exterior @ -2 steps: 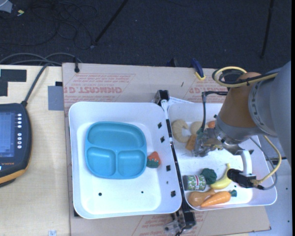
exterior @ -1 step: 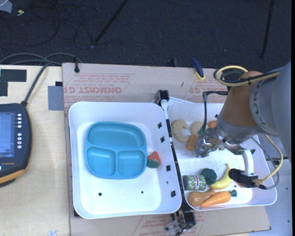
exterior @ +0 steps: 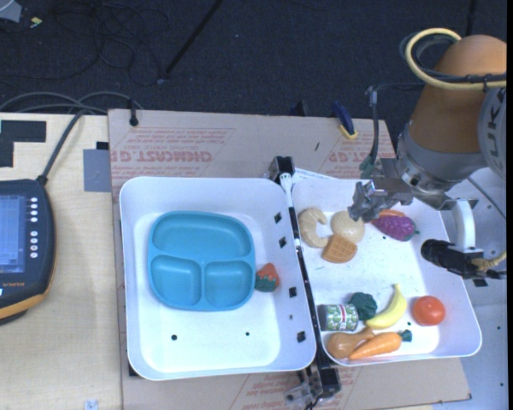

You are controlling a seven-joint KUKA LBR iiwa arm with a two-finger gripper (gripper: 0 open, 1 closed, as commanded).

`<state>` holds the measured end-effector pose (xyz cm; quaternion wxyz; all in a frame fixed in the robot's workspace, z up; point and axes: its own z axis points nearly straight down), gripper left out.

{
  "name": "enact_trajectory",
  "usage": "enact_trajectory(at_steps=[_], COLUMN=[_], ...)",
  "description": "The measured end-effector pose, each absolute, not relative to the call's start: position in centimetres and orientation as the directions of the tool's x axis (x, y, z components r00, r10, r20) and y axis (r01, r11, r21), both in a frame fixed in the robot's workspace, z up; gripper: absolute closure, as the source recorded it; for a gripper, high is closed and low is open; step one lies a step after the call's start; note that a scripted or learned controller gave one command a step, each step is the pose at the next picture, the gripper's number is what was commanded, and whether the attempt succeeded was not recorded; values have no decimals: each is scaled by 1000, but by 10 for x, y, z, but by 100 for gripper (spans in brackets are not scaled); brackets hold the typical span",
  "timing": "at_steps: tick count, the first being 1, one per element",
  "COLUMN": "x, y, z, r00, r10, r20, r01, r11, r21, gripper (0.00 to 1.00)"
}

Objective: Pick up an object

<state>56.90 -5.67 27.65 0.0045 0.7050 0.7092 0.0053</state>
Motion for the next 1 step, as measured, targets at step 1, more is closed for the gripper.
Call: enact_trajectory(at_steps=[1], x=[521], y=[17], z=[372], r00=[-9], r10=[1000], r20=[4], r01=[1000], r11=[9], r21=[6], gripper=[100])
